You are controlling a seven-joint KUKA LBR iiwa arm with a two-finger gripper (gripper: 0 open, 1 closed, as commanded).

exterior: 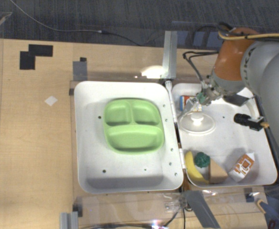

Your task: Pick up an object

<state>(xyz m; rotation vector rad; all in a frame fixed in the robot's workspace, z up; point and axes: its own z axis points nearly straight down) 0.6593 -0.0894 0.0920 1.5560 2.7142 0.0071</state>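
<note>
I see gripper (202,98) low at right bin's (268,175) ten o'clock | grip unreadable, cannot tell | clear lid (197,120) beneath | nothing lifted yet

- The grey arm (272,75) entered from the right edge of the camera view, its broad rounded body filling the upper right corner.
- The orange band (232,54) sat above the wrist, towards the top of the view, with dark cables looping past it on its left side.
- Below the band, the wrist narrowed and pointed down and to the left.
- The gripper (202,97) hung at the lower left end of the wrist, reaching leftward from the arm's bulk.
- The gripper's tip looked small and blurred, and its parts could not be told apart.
</note>
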